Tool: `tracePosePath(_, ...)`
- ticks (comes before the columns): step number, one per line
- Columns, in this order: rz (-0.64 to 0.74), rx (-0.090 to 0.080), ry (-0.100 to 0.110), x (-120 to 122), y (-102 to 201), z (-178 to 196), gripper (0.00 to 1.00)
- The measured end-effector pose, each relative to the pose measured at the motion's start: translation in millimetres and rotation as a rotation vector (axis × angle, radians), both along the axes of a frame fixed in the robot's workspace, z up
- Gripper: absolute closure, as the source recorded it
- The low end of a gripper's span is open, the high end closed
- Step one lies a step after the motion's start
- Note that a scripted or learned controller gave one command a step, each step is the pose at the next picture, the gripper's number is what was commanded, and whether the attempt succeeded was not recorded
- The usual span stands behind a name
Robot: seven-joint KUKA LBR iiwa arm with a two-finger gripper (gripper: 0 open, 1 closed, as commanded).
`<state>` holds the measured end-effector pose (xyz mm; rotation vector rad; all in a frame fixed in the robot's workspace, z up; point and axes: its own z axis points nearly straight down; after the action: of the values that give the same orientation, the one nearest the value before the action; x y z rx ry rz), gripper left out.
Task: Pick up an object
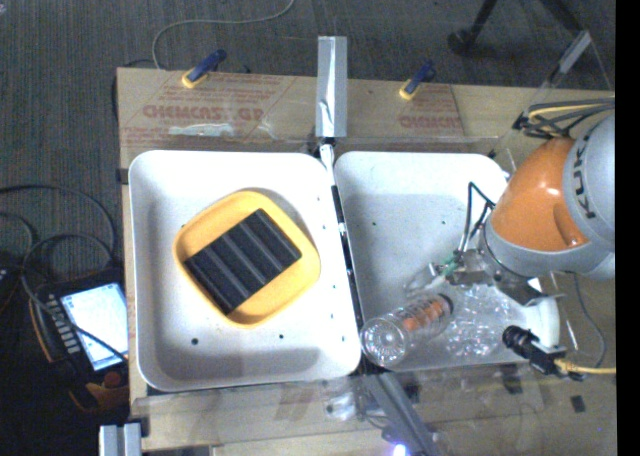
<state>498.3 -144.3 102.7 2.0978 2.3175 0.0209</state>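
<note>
A yellow, rounded-square object with a black ribbed top [248, 257] lies in the middle of the left bin [160, 344]. In the right bin [410, 199], a clear plastic bottle [402, 326] lies on its side near the front wall, with something orange inside it. Crumpled clear plastic [472, 322] lies just right of the bottle. My gripper [452, 270] reaches down from the orange-banded wrist [535, 206], just above and behind the bottle and the crumpled plastic. The wrist hides much of it.
A raised divider [340, 234] separates the two bins. A metal post [330, 84] stands behind them, with two blue-and-yellow clamps [203, 68] on the wooden bench board. Cables run along the arm at the right. A tablet [90, 319] lies on the floor at left.
</note>
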Motion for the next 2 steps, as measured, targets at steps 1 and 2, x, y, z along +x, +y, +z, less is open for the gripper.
tracePosePath(1,0.117,-0.013,0.0,-8.7,32.6,-10.3,0.0)
tracePosePath(2,0.12,-0.005,0.0,-7.2,36.5,-0.6,1.0)
